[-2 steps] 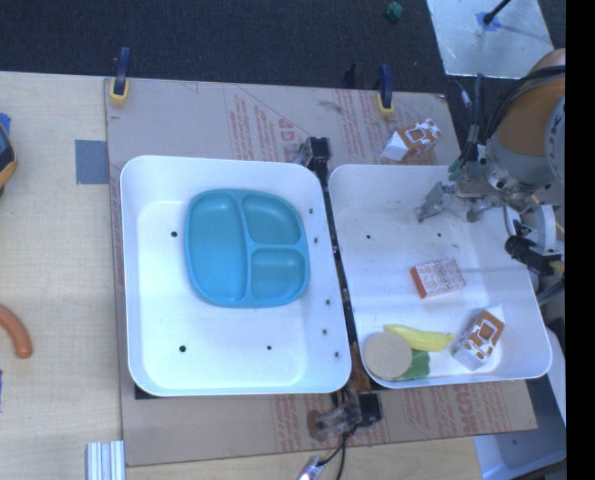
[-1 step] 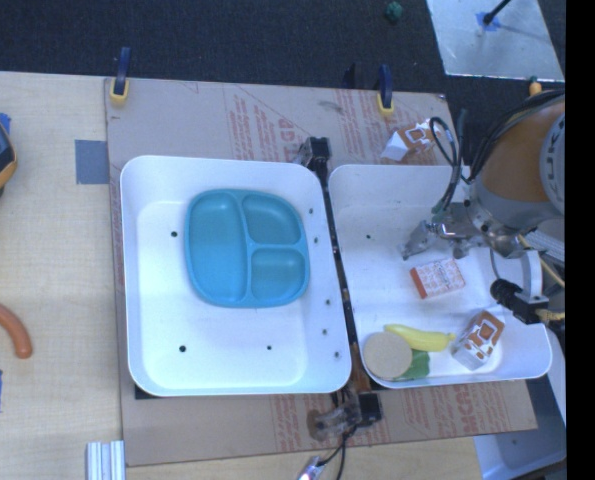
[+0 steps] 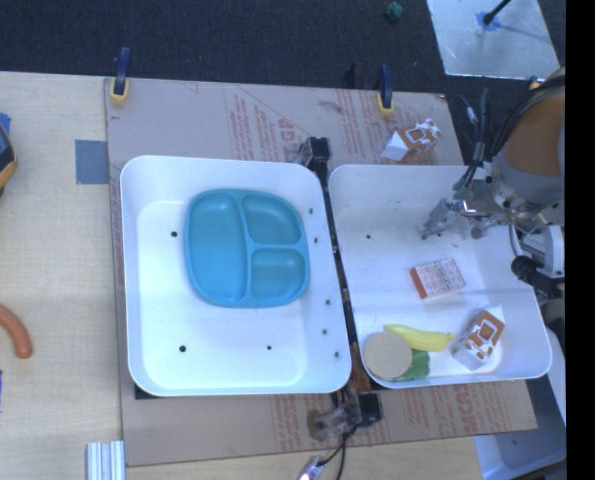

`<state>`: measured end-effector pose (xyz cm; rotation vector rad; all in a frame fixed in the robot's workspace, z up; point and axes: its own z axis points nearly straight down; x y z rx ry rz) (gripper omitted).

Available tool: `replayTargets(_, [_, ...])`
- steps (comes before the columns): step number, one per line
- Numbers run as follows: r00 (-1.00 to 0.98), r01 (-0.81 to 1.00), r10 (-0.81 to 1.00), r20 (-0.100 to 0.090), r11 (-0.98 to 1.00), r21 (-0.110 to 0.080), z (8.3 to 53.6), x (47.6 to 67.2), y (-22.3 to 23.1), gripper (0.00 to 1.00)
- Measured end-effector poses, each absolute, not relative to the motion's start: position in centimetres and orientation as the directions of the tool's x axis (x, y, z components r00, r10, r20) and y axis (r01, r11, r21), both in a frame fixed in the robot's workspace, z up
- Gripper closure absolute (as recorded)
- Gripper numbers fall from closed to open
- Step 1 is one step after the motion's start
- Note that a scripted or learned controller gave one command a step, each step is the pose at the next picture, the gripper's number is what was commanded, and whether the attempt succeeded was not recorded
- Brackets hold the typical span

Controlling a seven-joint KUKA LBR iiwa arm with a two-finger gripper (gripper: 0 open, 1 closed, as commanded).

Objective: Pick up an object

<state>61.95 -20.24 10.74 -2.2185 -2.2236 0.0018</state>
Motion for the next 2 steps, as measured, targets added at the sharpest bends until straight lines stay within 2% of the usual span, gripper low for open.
replayTargets(1, [-0.005,1.0,1.0,-0.001,0.005,-0.004,9.7,60.4,-18.2,0.0])
replayTargets(2, [-0.005,1.0,1.0,0.0,0.005,-0.002,9.2,65.7,-20.9,0.0])
